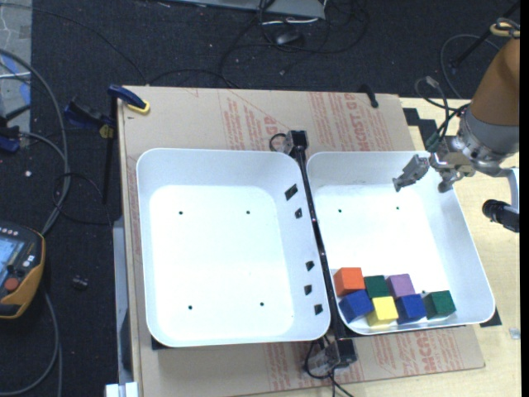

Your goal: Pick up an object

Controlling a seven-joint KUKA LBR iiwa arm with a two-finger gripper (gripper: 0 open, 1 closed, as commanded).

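Several small coloured blocks lie clustered in the near corner of the right bin (463,246): an orange block (350,279), a dark green block (376,286), a purple block (401,284), a blue block (356,304), a yellow block (383,309), a second blue block (411,307) and a green block (440,303). My gripper (427,178) hangs over the far right corner of that bin, well away from the blocks. Its fingers (407,175) are spread open with nothing between them.
The left bin (157,222) sits beside the right one, with black clips (310,265) along the shared edge. A blue and yellow clamp (128,99) grips the board's far left corner. Cables and a yellow device (15,270) lie on the floor to the left.
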